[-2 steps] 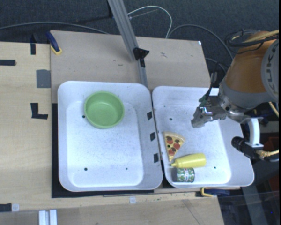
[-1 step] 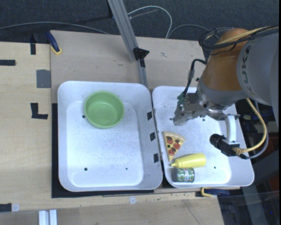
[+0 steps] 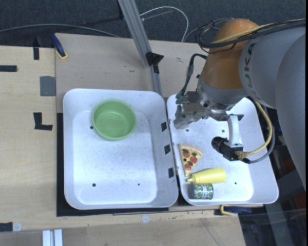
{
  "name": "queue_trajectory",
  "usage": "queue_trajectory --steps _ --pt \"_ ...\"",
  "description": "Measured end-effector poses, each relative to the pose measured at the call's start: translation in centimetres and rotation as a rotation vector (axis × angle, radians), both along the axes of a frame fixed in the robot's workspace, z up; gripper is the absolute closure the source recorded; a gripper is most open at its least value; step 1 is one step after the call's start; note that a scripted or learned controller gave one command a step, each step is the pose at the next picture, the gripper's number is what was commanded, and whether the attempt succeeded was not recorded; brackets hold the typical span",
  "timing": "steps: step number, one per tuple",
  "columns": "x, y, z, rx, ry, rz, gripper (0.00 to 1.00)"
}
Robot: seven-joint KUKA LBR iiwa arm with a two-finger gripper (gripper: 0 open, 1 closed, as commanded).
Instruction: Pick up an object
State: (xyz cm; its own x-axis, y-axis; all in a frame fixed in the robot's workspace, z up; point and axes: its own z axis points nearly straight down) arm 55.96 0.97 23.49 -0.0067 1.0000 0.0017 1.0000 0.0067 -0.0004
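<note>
Green bowl [image 3: 113, 119] in left bin [image 3: 72, 152], tool [image 3: 184, 118] over right bin [image 3: 256, 188]

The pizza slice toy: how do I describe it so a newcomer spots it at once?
Look in the right bin, the one under the arm. Near its left wall, just below the gripper, lies the pizza slice. It is a flat yellow wedge with red spots, unlike the yellow bottle and the green can below it.

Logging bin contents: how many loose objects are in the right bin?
3: pizza slice, yellow bottle and can, all near its front-left corner. The arm may hide more.
</note>
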Motion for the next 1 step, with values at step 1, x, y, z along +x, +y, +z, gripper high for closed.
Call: queue_trajectory --steps 1 --pt "2.14 5.28 -1.33 -0.001 0.001 0.0 1.0"
